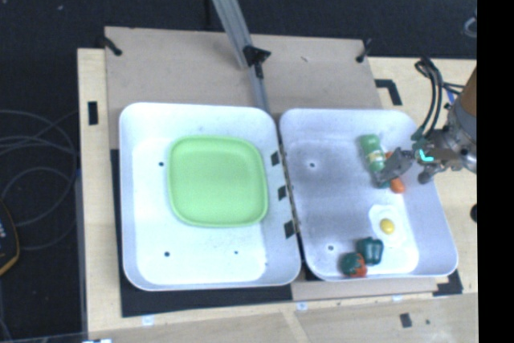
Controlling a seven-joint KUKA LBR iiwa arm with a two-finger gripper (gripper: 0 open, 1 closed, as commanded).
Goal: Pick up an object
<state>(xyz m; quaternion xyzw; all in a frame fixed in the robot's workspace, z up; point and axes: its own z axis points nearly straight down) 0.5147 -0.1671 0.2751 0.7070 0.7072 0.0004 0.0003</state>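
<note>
Well to the gripper's [399, 165] left, a pale green plate [217, 180] lies in a white bin [144, 197]. The bin under the gripper [337, 197] is white too. Just beside the dark grey fingers sit a light green bottle [371, 152] and a small orange piece [397, 186]. Below the gripper are a fried egg [385, 222], white with a yellow yolk, and what may be dark green and red vegetables [361, 256].

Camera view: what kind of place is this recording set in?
Probably a robotics lab grasping bench: two shallow white bins side by side, toy-like items such as a green plate, and loose cables on the dark floor.
</note>
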